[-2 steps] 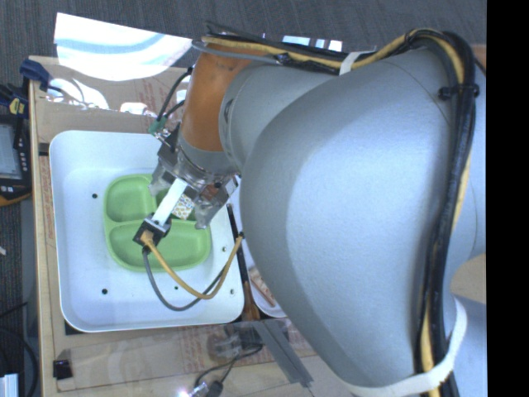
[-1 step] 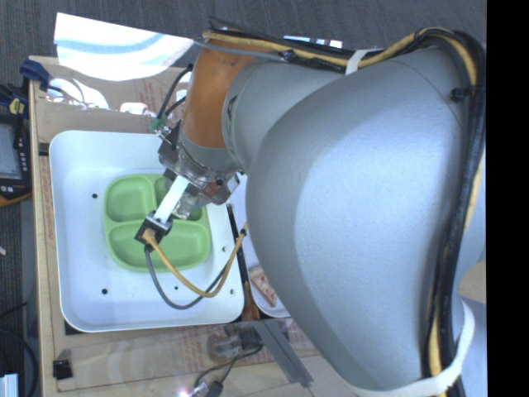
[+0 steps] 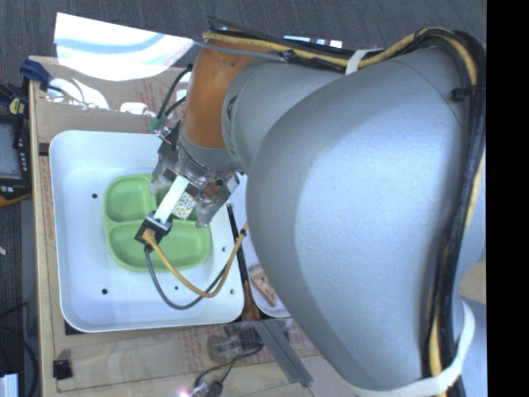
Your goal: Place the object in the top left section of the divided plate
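Gripper (image 3: 175, 208) over green divided plate (image 3: 128, 222)

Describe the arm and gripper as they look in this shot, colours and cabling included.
The arm is a bulky, rounded grey shell with an orange band above the wrist. Black and yellow cables run along its upper edge, held by a white strap. The gripper is dark metal with a white bar, and a yellow and grey cable loops below it.

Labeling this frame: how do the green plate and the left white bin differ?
The plate is green and rounded, split by ridges into sections; the bin is white, squarish and undivided. The plate is much smaller and lies inside the bin. The tool overlaps the plate's right side, while most of the bin's left side is in plain sight. Both are shallow.
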You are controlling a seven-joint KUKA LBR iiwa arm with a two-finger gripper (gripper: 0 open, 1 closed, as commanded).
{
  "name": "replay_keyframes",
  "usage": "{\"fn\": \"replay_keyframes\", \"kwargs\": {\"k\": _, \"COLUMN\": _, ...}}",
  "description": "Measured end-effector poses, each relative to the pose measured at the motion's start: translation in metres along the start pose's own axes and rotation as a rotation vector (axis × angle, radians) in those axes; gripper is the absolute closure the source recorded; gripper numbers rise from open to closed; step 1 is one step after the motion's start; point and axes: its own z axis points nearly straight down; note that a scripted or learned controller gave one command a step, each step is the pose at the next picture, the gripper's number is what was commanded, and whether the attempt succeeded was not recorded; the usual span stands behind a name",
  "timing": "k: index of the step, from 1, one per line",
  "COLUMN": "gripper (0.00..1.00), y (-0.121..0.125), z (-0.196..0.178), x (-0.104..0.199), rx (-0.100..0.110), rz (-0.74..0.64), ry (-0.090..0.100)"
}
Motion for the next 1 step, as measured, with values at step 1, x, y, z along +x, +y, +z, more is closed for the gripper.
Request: {"fn": "replay_keyframes", "kwargs": {"k": 1, "gripper": 0.0, "y": -0.019, "z": -0.0334, "x": -0.0041, "rx": -0.011, "rz": -0.287, "ry": 0.005}}
